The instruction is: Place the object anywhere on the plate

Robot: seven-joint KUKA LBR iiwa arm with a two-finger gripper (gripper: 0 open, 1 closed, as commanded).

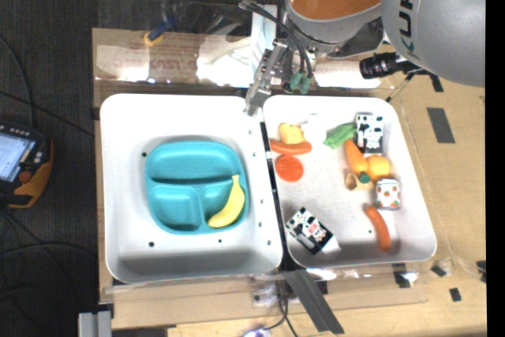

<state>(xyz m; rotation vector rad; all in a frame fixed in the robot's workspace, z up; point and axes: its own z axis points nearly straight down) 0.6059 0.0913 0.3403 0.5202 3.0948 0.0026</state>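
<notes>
A teal divided plate (189, 184) lies in the left bin (126, 249). A yellow banana (228, 205) rests in the plate's lower right compartment. My gripper (260, 95) hangs above the far end of the wall between the two bins, beyond the plate's far right corner and apart from the banana. Nothing shows between its fingers.
The right bin (410, 241) holds several toy foods: a red disc (289, 168), a yellow piece on an orange strip (292, 138), a green pepper (341, 133), a carrot (357, 159), two black-and-white cartons (311, 230), a dice-like cube (387, 193) and a sausage (379, 226). Crumpled plastic (189, 59) lies behind the bins.
</notes>
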